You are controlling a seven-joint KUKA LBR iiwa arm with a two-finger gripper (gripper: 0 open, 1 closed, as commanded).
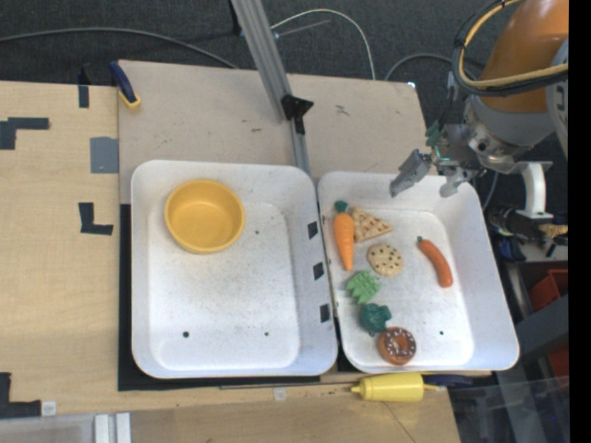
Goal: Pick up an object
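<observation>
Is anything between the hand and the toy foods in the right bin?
Nothing visible. The hand hangs at the right bin's far rim, and the pizza slice and sausage lie uncovered just below it.

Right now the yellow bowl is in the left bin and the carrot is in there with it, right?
Not quite. The bowl is in the left bin, but the carrot lies in the right bin, next to the toy foods there. The camera view shows this.
</observation>
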